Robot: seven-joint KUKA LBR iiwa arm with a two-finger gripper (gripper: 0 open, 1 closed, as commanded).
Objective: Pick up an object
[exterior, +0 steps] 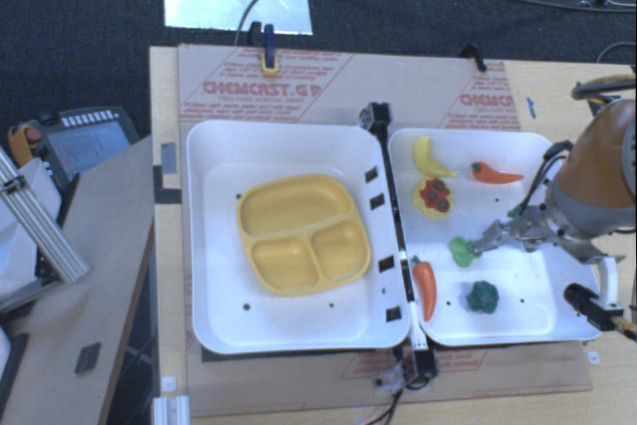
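— What lies in front of you, from the left?

— The left bin [204,214] carries a yellow tray [299,234] with 3 hollows. In the right bin [537,318] I see a banana [429,157], a red and yellow piece [434,197], a carrot [425,287] by the divider, a light green sprig [462,251], a dark green lump [483,297] and a second carrot [495,175] near the far wall.

— And your claw?

— My claw [491,239] reaches in from the right, tip just beside the sprig. I cannot tell how wide it stands, and nothing shows between my tips.

— How will the sprig handle?

— I judge it light, stiff plastic, bumpy on top and a little slick. I would pinch it across the crown, squarely, or it may pop sideways.
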